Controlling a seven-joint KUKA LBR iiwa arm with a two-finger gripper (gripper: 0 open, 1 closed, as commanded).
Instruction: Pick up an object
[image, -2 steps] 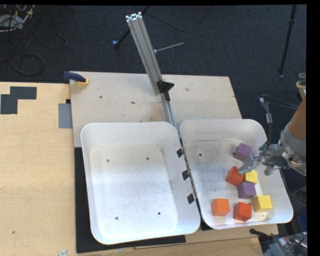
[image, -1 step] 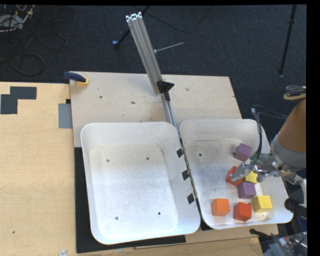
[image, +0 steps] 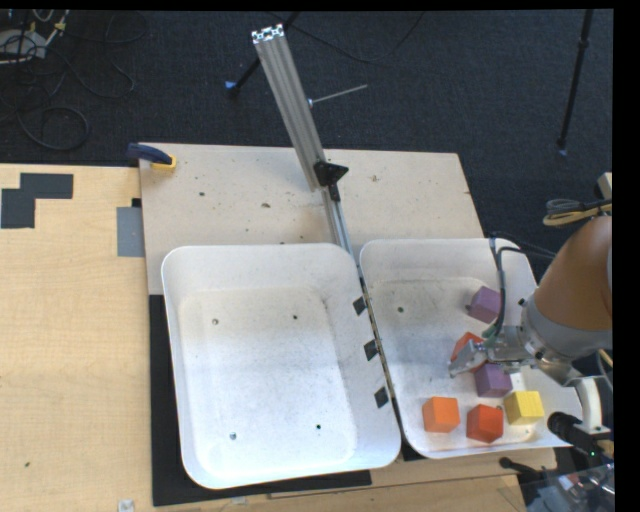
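Note:
My gripper (image: 466, 356) is low in the right bin (image: 420, 270), reaching in from the right. It is open, its fingers spread in a V toward the left. A small red-orange block (image: 464, 346) lies right at the fingertips, between them or against the upper one; I cannot tell which. A purple block (image: 493, 380) sits just below the gripper and touches it. Another purple block (image: 486, 302) lies farther back. Along the bin's front stand an orange cube (image: 441, 414), a red cube (image: 485, 422) and a yellow cube (image: 524, 407).
The left bin (image: 200, 290) lies beside the right one, with black clips (image: 368, 348) on the shared rim. A slanted aluminium bar (image: 300, 120) rises behind the bins. The arm's grey and orange body (image: 575, 290) overhangs the right bin's edge.

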